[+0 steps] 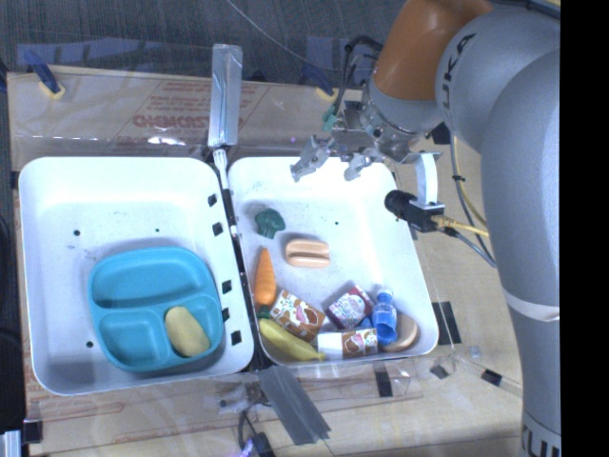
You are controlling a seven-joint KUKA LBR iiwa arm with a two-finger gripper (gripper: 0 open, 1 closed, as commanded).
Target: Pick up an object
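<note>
the grey two-finger gripper (331,161) hangs with fingers apart and empty over the right white bin (404,246), where the small printed packets (348,307) carry labels seemingly too blurred to read.

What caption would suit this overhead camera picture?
Robot gripper open above the right bin of toy food; a potato sits on the blue tray.

Both white bins (57,198) look like smooth plastic with a slight sheen. Blue tray (124,284) is matt plastic. Yellow potato-shaped toy (187,331), carrot (265,279), banana (288,342) and hot dog (306,252) look like smooth moulded plastic. Small snack packs (297,314) have glossy printed wrappers. Gripper (330,163) fingers look like bare grey metal. Arm shell is smooth and semi-gloss, grey with an orange band (423,41).
</note>
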